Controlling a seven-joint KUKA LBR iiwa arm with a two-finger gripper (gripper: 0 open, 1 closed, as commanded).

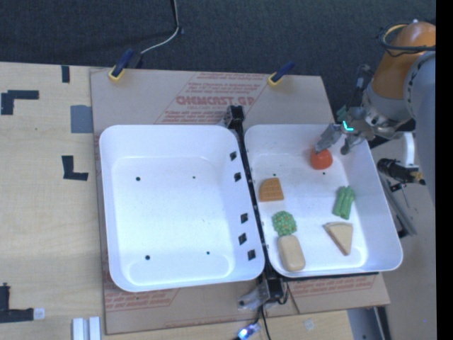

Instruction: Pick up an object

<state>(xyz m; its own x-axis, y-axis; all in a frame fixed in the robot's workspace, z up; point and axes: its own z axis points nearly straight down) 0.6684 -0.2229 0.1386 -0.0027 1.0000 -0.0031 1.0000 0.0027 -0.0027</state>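
While the arm reached in from the right, the scene stood as follows.

Gripper: the gripper [335,142] hung over the far right corner of the right bin [382,211], fingers pointed down and apart, with nothing seen between them.

Nearest object: a small red tomato-like piece [320,159] lay just beside the fingertips, on their near-left side, close to the bin's far edge.

Other contents: an orange square block [271,190] near the divider; a green pod-shaped piece [344,202] toward the right wall; a green broccoli-like floret [284,222] touching a tan bread-like roll [291,253] at the near edge; a pale wedge [340,236] toward the near right corner.

Left bin: the left bin [113,190] held none of the pieces.

Step in hand (judged): descent onto the red piece.

Advice: the fingers should straddle it squarely, since a round piece may roll aside, and close only once low enough.
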